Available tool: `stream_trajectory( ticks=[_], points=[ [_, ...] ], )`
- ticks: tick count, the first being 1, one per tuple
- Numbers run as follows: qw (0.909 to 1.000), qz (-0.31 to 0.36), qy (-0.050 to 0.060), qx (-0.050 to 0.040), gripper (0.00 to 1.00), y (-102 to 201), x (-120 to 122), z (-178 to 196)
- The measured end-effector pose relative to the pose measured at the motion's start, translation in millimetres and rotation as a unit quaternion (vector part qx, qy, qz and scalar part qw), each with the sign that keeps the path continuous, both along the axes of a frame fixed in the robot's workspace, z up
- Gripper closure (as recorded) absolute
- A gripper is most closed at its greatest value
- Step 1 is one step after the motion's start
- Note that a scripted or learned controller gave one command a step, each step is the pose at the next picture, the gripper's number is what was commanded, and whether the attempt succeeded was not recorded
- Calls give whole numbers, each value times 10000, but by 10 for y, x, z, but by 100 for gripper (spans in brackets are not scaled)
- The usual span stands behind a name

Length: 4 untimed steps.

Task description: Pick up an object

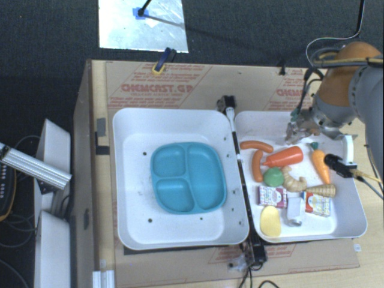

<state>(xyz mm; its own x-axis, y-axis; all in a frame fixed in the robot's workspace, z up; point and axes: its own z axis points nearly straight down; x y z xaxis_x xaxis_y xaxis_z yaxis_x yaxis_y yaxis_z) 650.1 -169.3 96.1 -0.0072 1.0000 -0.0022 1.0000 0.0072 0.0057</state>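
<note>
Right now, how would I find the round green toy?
Look in the right white bin, where the toy food is piled. The green ball sits mid-pile, just under the big orange carrot and above a small red packet. It is the only green thing there.

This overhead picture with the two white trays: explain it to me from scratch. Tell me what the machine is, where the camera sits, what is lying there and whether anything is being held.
One camera looks down at a slant on a bench. The grey machine at the right, with an orange band, is a robot arm; its gripper hangs over the far end of the right bin. I cannot tell how its fingers stand, and nothing visibly sits between them.

The left bin holds a blue divided plate. The right bin holds toy food: a sausage, a big carrot, a smaller carrot, a green ball, a yellow piece and small packets.

Its job is to pick up an object.
</note>
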Motion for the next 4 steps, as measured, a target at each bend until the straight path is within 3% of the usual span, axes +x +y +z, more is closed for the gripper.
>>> stream_trajectory(
  ticks=[1,2,3,4],
  points=[
    [10000,2,2,-1,0,0,-1,-1],
    [10000,-28,17,3,0,-159,-334,324],
    [10000,-17,23,12,0,202,-370,-119],
    [10000,-11,5,4,0,70,60,79]
  ],
)
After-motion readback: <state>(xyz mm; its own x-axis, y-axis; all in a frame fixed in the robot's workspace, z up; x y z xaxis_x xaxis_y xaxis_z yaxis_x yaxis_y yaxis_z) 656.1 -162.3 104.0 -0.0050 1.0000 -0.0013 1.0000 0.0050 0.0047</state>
